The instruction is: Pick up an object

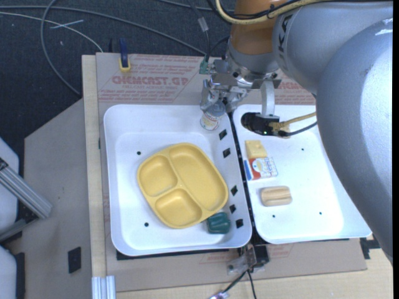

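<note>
One tool over left bin far corner, finger state unclear; yellow tray untouched.

The arm (cut off right) perhaps hides bin corner.
</note>
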### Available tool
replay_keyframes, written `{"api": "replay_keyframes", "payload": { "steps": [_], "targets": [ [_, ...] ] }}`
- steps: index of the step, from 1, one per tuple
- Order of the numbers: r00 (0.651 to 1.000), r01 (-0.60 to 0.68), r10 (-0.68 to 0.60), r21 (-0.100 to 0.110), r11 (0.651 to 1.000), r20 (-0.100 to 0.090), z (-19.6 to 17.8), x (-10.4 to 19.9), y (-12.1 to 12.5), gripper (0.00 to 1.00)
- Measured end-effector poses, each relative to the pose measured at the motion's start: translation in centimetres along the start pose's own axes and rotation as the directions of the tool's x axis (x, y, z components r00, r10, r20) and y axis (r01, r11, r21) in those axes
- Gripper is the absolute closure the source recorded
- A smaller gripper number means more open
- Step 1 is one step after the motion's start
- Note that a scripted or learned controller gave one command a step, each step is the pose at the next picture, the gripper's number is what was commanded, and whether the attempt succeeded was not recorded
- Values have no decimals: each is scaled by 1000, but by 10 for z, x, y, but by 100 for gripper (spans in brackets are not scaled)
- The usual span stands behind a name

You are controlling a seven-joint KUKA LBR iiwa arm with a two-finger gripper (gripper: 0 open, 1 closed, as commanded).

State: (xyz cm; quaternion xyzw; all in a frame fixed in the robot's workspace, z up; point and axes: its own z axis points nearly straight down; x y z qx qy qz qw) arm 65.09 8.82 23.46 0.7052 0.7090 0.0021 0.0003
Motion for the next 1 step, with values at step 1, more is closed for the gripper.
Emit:
{"api": "replay_keyframes", "payload": {
  "steps": [1],
  "targets": [
    [1000,-4,4,3,1000,2,1,-3,-1,0]
  ]
}}
